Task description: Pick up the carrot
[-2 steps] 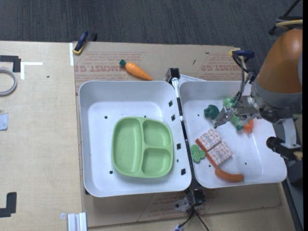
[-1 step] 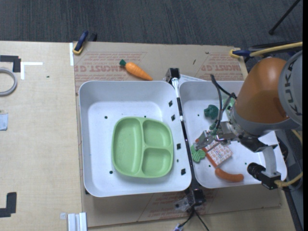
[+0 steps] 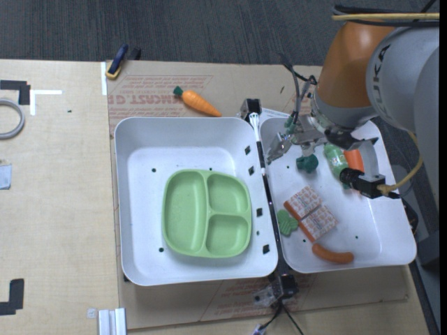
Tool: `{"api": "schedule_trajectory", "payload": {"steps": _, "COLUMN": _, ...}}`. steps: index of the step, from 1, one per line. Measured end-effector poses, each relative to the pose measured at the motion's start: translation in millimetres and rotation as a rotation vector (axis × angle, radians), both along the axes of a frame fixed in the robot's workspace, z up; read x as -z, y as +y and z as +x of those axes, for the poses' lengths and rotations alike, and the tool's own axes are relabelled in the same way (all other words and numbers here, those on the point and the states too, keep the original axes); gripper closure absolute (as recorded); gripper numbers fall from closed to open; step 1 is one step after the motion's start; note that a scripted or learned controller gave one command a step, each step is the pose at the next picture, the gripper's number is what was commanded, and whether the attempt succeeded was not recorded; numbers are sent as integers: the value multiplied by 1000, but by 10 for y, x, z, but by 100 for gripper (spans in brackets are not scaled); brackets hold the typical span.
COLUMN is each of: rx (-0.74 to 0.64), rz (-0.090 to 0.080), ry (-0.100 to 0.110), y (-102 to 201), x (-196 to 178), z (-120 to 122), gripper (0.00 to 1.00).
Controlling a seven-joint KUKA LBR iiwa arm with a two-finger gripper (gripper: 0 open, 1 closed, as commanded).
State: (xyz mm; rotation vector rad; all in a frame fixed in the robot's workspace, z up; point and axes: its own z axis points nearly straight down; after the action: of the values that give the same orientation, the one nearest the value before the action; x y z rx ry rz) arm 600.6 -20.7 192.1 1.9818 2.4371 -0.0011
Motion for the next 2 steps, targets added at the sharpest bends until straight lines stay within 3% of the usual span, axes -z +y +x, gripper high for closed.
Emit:
{"api": "schedule_trajectory", "payload": {"steps": 1, "rx": -89, "rz": 0, "ry": 1, "y": 919, "x": 0, "z": -464, "gripper": 0}}
{"api": "schedule_trajectory", "payload": {"steps": 2, "rx": -407, "rz": 0, "ry": 0, "y": 1262, "x": -230, "z": -814, "gripper": 0}}
